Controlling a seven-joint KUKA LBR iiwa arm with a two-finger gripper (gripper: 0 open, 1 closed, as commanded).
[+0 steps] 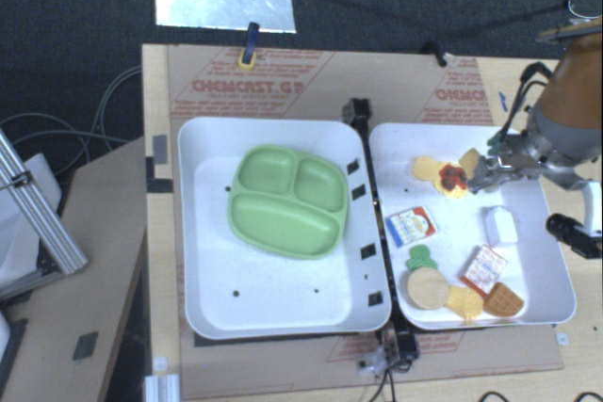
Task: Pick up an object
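Risk of a miss: the grey arm's jaws (485, 169) sit low at the far side of the right shallow white bin (563, 292), just beside a small yellow and red toy food piece (445, 174); a nudge could push it away rather than catch it.
Risk of a crowd: the items lie near one another, so two could be touched at once.
Jaws state: I cannot tell whether they are apart or together; nothing shows between them.
Right bin contents: a small red, white and blue packet (411, 226), a white rounded block (499, 225), a red and white wrapper (483, 268), a round tan disc (427, 289), a brown waffle-like piece (504, 300).
Left bin contents: the left shallow white bin (203, 297) holds a green plastic divided plate (287, 201), nothing on it.
Surface: brown printed cardboard (283, 80) under both bins.
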